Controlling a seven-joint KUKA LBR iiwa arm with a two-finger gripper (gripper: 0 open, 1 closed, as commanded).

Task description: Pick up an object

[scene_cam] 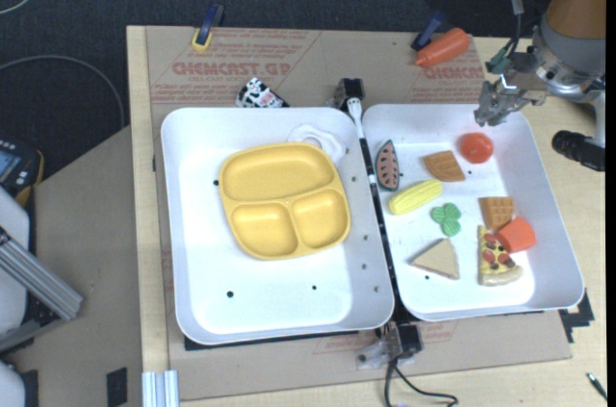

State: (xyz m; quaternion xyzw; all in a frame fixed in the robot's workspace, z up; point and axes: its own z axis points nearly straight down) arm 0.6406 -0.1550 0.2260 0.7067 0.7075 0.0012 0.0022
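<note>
Camera view: gripper (pixel 493 112), finger state indiscernible, poised above right bin's (pixel 553 232) far edge beside red tomato (pixel 474 146), presumably lining up a pick.

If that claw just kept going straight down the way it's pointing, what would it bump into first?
Most likely the red tomato-like ball: the gripper points down just above and right of it in the right bin. Depth is hard to judge, so it might land on the bare bin floor beside it.
</note>
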